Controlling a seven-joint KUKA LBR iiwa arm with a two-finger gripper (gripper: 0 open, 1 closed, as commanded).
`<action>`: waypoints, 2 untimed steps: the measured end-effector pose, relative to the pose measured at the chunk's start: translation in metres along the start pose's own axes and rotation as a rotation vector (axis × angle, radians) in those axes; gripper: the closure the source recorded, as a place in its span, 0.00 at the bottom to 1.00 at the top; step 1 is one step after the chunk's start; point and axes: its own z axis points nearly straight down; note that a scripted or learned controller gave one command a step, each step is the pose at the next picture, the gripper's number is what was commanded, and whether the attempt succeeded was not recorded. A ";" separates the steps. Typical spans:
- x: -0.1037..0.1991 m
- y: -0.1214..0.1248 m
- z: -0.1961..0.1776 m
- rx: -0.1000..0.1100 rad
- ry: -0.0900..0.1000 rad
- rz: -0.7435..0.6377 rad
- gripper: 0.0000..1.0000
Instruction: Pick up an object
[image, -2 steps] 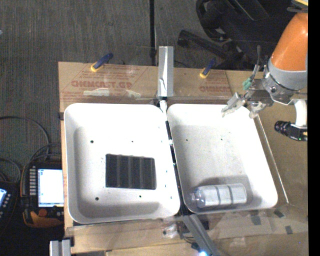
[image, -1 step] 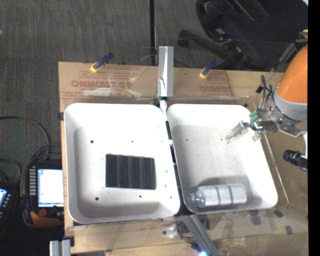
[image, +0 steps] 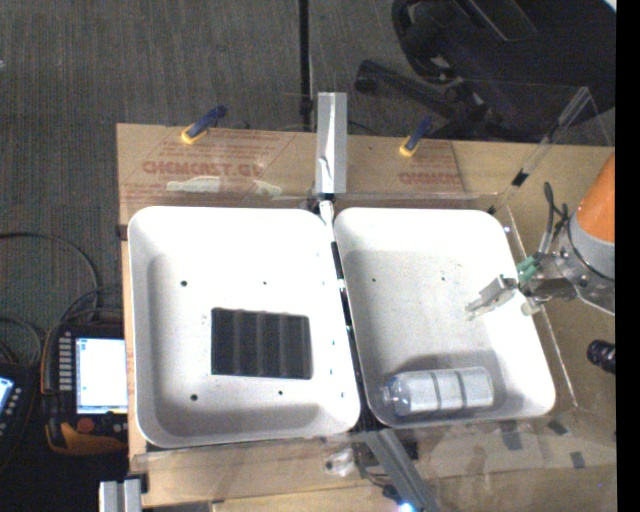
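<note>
Camera view: two bins, one clear bottle (image: 441, 390), one black tray (image: 261, 343), claw (image: 490, 297) state unclear.

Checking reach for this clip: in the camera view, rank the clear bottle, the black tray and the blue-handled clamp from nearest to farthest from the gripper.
1. Clear bottle: in the right bin, at its near edge, just below the gripper.
2. Black tray: in the left bin, across the divider.
3. Blue-handled clamp: at the bench's far left corner, beyond the bins.
</note>
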 end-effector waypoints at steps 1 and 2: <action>0.001 -0.009 0.090 0.000 0.001 -0.127 0.00; 0.068 0.068 0.158 -0.016 -0.005 -0.120 0.00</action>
